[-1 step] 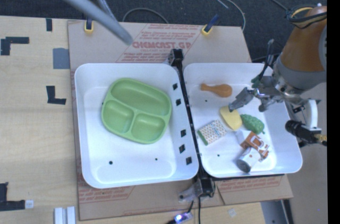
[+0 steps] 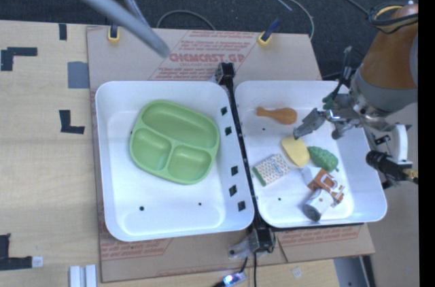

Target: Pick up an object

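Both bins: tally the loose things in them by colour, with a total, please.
Green: 2, the divided plate in the left bin and a leafy piece in the right bin.
Yellow: 1, a rounded piece.
Tan-brown: 1, a drumstick shape.
Mixed colours: 2, a chequered block and an orange, white and grey item.
Total: 6.

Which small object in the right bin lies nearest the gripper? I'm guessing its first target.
The yellow piece, beside the green leafy toy: it lies just below the gripper. The brown drumstick, checkered block and can lie farther off.
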Controlling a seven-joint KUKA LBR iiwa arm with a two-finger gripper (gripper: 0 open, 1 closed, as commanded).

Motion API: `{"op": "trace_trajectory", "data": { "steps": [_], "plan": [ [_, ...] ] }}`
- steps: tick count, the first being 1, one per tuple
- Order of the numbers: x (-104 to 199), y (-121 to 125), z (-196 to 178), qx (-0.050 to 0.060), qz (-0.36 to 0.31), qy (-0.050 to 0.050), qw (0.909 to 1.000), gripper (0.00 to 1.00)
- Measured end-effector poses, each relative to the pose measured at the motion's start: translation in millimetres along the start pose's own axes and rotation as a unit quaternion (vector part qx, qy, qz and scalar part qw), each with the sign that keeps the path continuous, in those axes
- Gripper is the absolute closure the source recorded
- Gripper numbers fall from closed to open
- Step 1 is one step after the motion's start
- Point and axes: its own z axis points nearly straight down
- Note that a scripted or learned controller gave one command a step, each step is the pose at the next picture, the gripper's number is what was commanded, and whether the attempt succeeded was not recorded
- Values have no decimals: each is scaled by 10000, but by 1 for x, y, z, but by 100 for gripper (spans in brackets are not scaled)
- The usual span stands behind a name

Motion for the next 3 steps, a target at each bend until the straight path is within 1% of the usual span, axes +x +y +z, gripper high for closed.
{"op": "trace_trajectory", "data": {
  "steps": [1, 2, 3],
  "plan": [
    [-9, -2, 49, 23, 7, -1, 10000, 0],
    [0, -5, 111, 32, -1, 7, 10000, 0],
    [0, -3, 126, -23, 5, -1, 10000, 0]
  ]
}}
